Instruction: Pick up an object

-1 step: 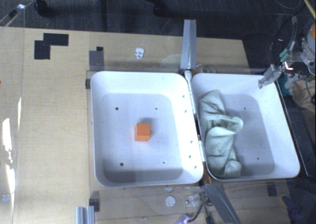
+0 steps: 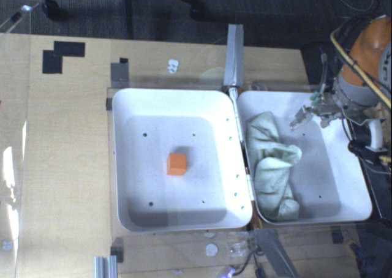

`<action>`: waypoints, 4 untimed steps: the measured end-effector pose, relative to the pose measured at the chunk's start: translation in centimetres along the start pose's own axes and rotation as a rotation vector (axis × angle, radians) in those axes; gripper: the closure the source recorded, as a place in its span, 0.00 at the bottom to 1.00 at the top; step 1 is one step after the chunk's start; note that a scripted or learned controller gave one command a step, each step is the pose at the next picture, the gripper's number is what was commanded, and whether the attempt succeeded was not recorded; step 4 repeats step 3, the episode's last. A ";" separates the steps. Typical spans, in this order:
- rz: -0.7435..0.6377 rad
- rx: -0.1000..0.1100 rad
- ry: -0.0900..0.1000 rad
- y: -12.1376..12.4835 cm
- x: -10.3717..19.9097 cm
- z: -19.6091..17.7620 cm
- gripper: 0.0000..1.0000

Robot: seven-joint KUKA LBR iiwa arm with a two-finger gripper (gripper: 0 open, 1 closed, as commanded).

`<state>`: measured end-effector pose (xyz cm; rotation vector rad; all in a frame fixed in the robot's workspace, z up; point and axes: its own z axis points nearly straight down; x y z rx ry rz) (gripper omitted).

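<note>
arm [image 2: 367,56] cut off at right edge, jaws too small to tell

We record a pale wooden bench [image 2: 61,166]. On it we find two shallow white bins side by side: the left bin [image 2: 122,148] and the right bin [image 2: 361,203], touching along a grey divider bar [image 2: 234,56]. At the far left we note black tape marks [image 2: 61,55].

A small orange block [image 2: 177,164] sits in the left bin [image 2: 131,114]. A crumpled cloth [image 2: 272,163] (pale green) lies in the right bin [image 2: 343,191]. The end effector [image 2: 309,113] hangs above that bin, holding nothing.
</note>
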<state>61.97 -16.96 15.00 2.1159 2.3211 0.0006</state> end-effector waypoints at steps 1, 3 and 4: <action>-0.338 -0.011 -0.003 1.0 3.1 6.0 0.00; -0.071 -0.005 -0.002 2.9 1.9 -6.4 1.00; -0.071 -0.005 -0.002 2.9 1.9 -6.4 1.00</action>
